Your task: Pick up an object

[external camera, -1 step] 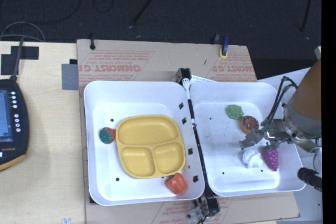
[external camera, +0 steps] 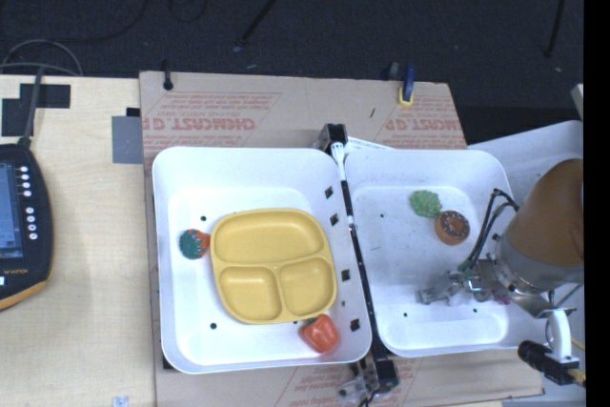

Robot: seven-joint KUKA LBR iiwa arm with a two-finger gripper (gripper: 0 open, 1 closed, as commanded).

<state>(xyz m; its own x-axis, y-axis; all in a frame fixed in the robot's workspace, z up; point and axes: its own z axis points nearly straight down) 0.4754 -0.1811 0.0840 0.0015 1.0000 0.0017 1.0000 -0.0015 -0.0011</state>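
My gripper (external camera: 432,295) sits low over the floor of the right bin (external camera: 484,169), near its front half, reaching in from the right. A green leafy toy (external camera: 425,202) and a brown doughnut (external camera: 452,226) lie at the back of that bin, well behind the gripper and apart from it. In the left bin (external camera: 181,169) lie a yellow divided plate (external camera: 274,263), a small green and red toy (external camera: 193,243) to the plate's left, and a red-orange pepper (external camera: 320,333) by the front wall.
The wall between the two bins (external camera: 349,234) runs just left of the gripper. A black handheld pendant (external camera: 19,224) lies on the bench at far left. Cardboard (external camera: 286,114) lines the bench under the bins.
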